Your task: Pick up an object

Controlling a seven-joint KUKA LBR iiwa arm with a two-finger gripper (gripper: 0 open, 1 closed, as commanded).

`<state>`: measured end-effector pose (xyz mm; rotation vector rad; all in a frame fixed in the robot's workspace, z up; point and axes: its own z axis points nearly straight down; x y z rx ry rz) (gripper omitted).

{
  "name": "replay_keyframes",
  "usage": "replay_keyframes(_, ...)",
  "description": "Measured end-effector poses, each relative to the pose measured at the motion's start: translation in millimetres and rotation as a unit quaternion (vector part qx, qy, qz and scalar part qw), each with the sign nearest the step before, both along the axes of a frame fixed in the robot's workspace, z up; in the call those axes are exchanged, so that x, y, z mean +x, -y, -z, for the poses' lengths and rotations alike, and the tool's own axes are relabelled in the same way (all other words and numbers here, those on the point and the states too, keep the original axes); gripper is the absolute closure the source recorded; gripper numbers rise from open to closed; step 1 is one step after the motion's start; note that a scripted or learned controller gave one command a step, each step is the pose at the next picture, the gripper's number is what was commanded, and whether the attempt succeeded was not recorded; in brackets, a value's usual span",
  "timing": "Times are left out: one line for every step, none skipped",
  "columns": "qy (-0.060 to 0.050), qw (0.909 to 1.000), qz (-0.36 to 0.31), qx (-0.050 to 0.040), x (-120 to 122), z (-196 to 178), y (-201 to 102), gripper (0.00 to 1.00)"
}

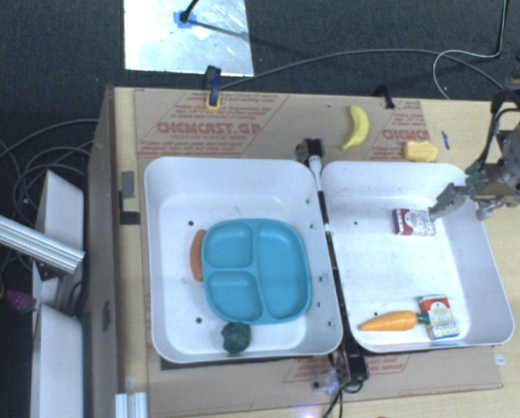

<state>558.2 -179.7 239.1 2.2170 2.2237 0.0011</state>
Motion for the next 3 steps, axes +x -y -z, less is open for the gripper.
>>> replay_keyframes(-0.002,1.0,-0.001,0.0007,32.4,84.1,-7.5,0.0)
replay_keyframes(-0.001,1.0,-0.001,0.0002,45.8,130.2,-24.3,0.0)
replay_keyframes(0.005,1.0,0.0,-0.0009,49.4,149.3,-1.3,0.0)
